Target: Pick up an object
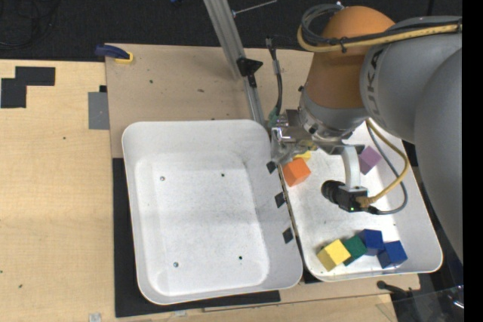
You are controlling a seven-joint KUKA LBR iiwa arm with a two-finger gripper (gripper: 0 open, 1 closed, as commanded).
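Note:
My gripper [289, 149] hangs over the left edge of the right bin [423, 249], under the orange band and grey wrist. An orange block [297, 171] sits directly beneath the gripper's tip, touching or nearly touching it. I cannot tell whether the block rests on the bin floor or is lifted. A purple block [369, 159] lies to the right, partly behind the arm's cable. At the bin's near end a yellow block [333, 254], a green block [353, 247] and two blue blocks [372, 239] [392, 254] lie clustered together.
The left bin [143, 162] stands beside the right one, their rims meeting just left of the gripper. A slanted aluminium post [226, 34] rises behind the bins, close to the wrist. A black cable end [343, 194] hangs from the arm over the right bin.

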